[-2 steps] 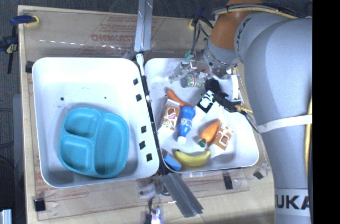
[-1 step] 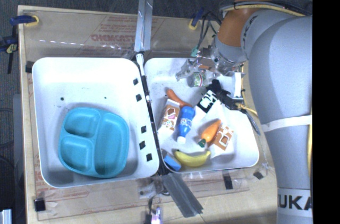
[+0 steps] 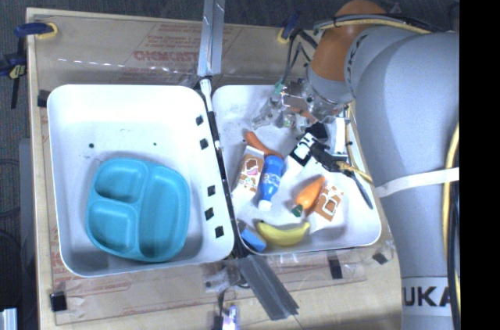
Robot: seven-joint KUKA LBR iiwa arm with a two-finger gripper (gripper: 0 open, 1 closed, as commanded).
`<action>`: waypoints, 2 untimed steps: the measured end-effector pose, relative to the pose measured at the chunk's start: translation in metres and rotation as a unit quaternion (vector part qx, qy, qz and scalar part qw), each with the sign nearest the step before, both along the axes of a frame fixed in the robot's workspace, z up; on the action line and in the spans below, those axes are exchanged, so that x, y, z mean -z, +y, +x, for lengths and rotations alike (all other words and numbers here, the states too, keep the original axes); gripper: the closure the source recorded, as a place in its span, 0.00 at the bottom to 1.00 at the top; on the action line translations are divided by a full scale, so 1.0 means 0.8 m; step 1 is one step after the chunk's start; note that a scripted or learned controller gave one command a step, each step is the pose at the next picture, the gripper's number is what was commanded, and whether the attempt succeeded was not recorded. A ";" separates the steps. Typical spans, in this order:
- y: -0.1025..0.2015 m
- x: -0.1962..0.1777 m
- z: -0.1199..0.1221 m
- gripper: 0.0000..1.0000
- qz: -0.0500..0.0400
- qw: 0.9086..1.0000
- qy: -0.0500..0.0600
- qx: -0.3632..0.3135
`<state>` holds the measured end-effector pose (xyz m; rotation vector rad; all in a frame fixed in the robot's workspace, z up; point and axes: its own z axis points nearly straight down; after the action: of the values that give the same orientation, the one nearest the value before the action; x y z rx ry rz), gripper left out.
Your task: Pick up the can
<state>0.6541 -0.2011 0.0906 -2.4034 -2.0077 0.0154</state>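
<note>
A robotics lab is suggested by two white bins (image 3: 70, 117) clamped to a bench (image 3: 101, 39) beside an industrial arm (image 3: 406, 133).

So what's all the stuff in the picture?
Bins: two, white, side by side on the bench.
Plate: one, blue, with sections, in the left bin.
Bottle: one, blue and white, middle of the right bin.
Banana: one, yellow, near edge of the right bin.
Carrots: two, orange, right bin.
Small cartons: two, brown and white, right bin.
Arm: one, grey, orange band, from the right.
Claw: one, metal, over the right bin's far end.
</note>
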 end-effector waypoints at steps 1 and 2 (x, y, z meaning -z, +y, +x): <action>0.001 -0.010 -0.003 1.00 0.000 1.000 0.006 -0.003; 0.001 -0.011 -0.002 0.00 0.000 1.000 0.005 -0.003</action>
<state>0.6524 -0.2001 0.0992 -2.3909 -2.0108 0.0277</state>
